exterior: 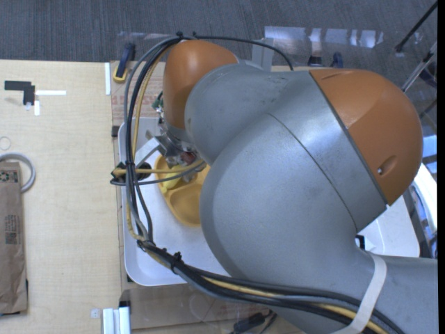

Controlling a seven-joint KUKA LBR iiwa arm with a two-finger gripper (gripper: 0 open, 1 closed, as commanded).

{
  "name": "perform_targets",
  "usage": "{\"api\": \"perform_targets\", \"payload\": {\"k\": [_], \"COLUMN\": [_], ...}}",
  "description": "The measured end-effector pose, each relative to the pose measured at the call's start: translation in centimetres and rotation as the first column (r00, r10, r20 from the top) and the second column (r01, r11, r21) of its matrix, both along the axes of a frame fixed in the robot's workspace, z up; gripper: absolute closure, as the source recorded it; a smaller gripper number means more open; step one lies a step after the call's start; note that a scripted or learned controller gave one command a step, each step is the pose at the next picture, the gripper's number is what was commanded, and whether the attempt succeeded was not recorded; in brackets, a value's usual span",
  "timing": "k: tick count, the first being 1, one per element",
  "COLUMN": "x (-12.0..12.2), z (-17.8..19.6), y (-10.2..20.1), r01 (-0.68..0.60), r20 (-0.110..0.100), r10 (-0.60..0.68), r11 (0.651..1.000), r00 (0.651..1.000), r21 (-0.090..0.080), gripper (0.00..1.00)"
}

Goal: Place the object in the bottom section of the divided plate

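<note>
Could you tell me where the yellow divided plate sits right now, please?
The yellow divided plate lies in the left white bin, near that bin's left wall, largely covered by the grey arm, with the black cables crossing beside it.

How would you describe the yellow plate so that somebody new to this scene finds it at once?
Find the big grey arm with orange bands. Under its left side lies a white bin. The yellow plate sits inside it, half hidden by the arm; it is the only yellow dish on the white floor.
</note>
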State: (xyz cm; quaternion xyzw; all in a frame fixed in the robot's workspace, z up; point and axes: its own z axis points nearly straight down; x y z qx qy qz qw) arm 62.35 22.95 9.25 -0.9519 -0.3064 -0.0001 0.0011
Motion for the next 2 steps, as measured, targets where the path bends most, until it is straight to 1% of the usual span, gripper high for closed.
{"api": "perform_targets", "payload": {"k": [1, 2], "x": [1.8, 2.4], "z": [0.3, 7.3], "y": [0.3, -0.3], "r01": [0.282, 0.412], "r20": [0.000, 0.000], "r10": [-0.282, -0.412], "r11": [0.959, 0.911], "r00": [0.959, 0.911], "r21": [0.005, -0.004], "gripper": [1.00, 1.00]}}
